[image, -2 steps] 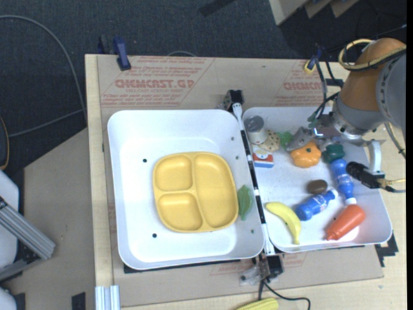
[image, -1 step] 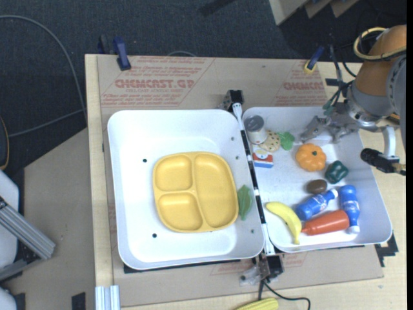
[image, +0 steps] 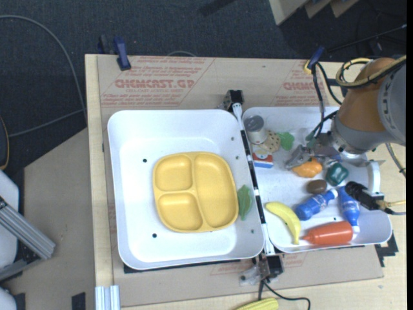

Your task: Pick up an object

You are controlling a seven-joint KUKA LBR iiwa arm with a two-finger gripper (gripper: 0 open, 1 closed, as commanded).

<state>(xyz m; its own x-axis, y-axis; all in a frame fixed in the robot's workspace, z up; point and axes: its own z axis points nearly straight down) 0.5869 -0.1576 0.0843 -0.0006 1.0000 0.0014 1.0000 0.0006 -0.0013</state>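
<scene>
My gripper (image: 301, 155) reaches into the right bin (image: 284, 116) from the right, on the grey arm with its orange band (image: 362, 105). It hovers just above and to the left of a small orange fruit (image: 308, 169) and seems to touch its top edge. Close around it lie a brown oval piece (image: 316, 186), a teal object (image: 336, 173), two blue bottles (image: 314, 204) (image: 349, 209), a banana (image: 286, 218) and a long red-orange object (image: 329, 234).
At the back of the right bin stand a grey can (image: 253, 128), a tan spotted piece (image: 274, 141), a green piece (image: 286, 139) and a red-and-white box (image: 261, 157). The left bin (image: 129, 147) holds a yellow divided plate (image: 195, 191) and a green leaf-like item (image: 244, 201).
</scene>
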